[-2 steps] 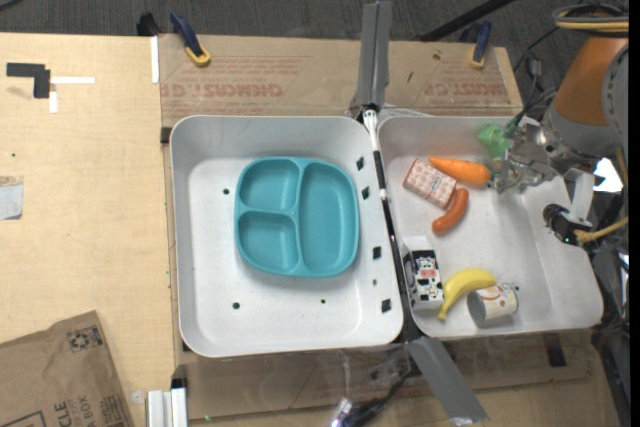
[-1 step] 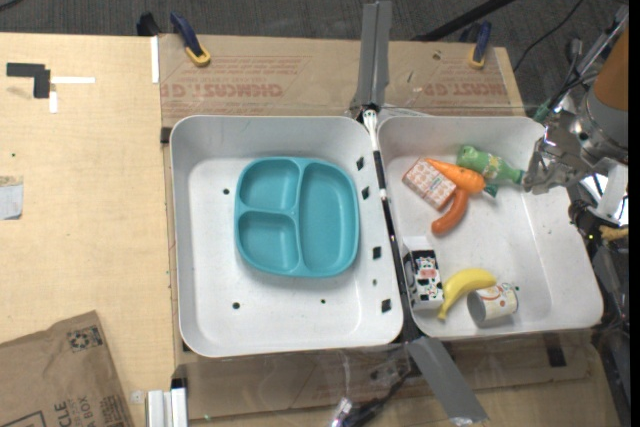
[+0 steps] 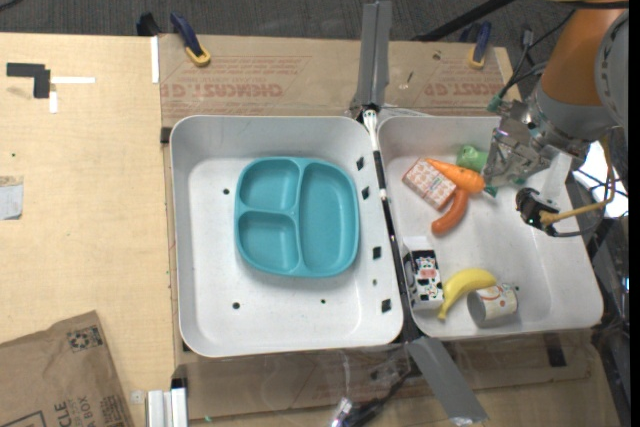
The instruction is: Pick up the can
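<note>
I am at the approach step. My pincer hangs over the far side of the right white bin, beside the orange carrot; I cannot tell its state. The small grey metal can lies on its side near the bin's front edge, touching the yellow banana. Next I must travel forward and descend over it.

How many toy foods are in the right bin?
4: a banana at the near side beside the can, a carrot lying across a hot dog farther back, and a green item behind them, beside the pincer.
</note>
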